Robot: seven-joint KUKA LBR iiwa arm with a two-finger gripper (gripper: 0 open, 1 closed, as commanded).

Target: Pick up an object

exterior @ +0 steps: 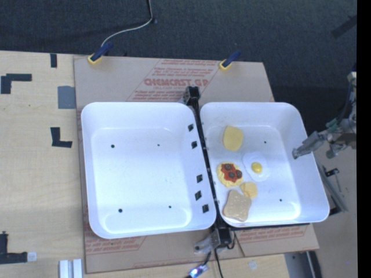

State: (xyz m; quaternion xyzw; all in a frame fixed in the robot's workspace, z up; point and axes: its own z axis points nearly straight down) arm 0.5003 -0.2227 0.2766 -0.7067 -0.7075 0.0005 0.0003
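Toast slice (237, 205) sits nearest you, at the 6 o'clock edge of the right bin (290, 117), tilted, corner touching a small yellow piece (249, 189) at its 1 o'clock. Just at 11 o'clock from the toast you have the mini pizza (230, 174), red topping with dark spots. Fried egg (255, 168) lies right beside the pizza at 3 o'clock, white blending into the bin floor, yolk clear. Yellow round slice (233, 138) sits apart from the group at 12 o'clock. All five pieces cluster in the left half of the right bin, close to the divider.

Left bin (93, 120) shows bare white floor with a few dark dots. Both bins rest on a cardboard sheet (174, 80) on the worktop (35, 167), two blue-yellow clamps at its 12 o'clock edge.

Claw (297, 152) comes in at 3 o'clock, tip over the right rim of the right bin, well apart from every food piece. You can't tell its opening from this angle; too small and blurred. Nothing visibly in it.
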